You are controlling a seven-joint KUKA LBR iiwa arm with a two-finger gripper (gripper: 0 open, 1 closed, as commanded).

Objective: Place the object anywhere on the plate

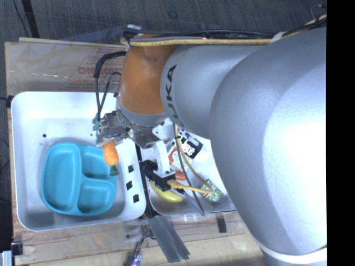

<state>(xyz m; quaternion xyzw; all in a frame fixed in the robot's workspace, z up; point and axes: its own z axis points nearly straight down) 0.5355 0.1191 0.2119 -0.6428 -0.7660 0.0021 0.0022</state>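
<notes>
— what is seen in the left bin (pixel 33 115)?
— a blue divided plate (pixel 77 179) is seen lying in it, with an orange carrot (pixel 111 154) at its right edge, just under the claw (pixel 108 131).
— and the right bin (pixel 213 201)?
— a yellow banana (pixel 166 194) and small packets are seen there, largely covered by the grey arm (pixel 249 121).

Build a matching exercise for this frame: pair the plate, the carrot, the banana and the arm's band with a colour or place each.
Things:
1. plate
2. carrot
3. banana
4. band above the wrist

Descriptions:
A. yellow, lying in the right bin
B. blue, three compartments, in the left bin
C. orange with a green tip, at the plate's right edge
D. wide orange ring on the grey arm

Pairs: 1-B, 2-C, 3-A, 4-D
</notes>
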